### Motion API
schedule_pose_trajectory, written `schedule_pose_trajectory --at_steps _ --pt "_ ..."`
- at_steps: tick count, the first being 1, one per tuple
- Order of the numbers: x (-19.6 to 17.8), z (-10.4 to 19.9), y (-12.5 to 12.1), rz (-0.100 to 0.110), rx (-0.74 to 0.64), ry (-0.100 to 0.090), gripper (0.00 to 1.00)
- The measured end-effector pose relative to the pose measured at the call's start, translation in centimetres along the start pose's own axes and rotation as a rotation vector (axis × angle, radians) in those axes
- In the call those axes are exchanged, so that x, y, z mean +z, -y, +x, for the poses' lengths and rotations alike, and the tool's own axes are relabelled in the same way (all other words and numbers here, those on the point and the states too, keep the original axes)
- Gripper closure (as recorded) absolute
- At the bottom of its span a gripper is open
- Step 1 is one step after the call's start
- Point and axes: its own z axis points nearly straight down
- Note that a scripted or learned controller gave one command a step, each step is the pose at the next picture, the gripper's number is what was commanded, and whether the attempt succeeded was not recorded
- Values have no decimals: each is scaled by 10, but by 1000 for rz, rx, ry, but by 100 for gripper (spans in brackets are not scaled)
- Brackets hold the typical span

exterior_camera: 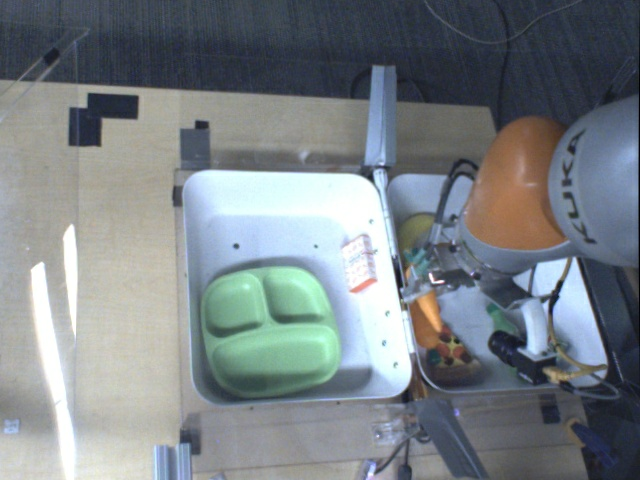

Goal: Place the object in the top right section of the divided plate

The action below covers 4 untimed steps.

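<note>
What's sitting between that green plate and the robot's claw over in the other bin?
In the camera view, a small red-and-white packet lies on the left bin's floor between the green divided plate and the gripper, then the wall dividing the bins.

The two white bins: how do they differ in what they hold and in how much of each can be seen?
The left bin holds a green divided plate and a small red-and-white packet, with much bare floor; the right bin holds a crowded pile including a yellow item and an orange one. The left bin is in full view; the arm covers much of the right bin. Both are shallow and white.
</note>
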Motion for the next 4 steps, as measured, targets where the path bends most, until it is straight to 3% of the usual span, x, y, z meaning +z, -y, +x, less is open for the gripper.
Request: schedule_pose_trajectory --at_steps 1,2,3,4 --pt "-1 -26 22 -1 35 0 100" --pt "-16 38 -77 -2 -32 0 100" --pt "0 12 15 -1 84 0 100" --pt "-1 -15 -67 -2 43 1 100"
